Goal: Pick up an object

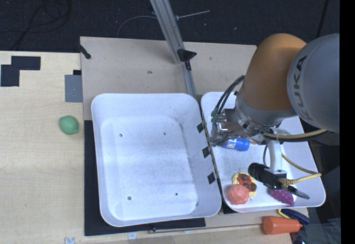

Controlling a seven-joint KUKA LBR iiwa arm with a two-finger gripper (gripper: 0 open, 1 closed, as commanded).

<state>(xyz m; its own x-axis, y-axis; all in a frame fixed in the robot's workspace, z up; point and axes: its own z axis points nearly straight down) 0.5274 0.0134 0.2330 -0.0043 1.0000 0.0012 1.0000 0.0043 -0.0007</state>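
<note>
We see the arm [288, 82] reaching into the right bin [310, 182], its tool [224, 129] low near the bin's left wall, just beside a blue object [239, 143]. A red lump [238, 194] and purple piece [281, 196] lie nearer the front. A green ball [69, 125] sits on the desk [33, 154], well apart.

bins [111, 105]: matt white plastic | bench [33, 154]: pale wood | arm [319, 79]: smooth grey
</note>
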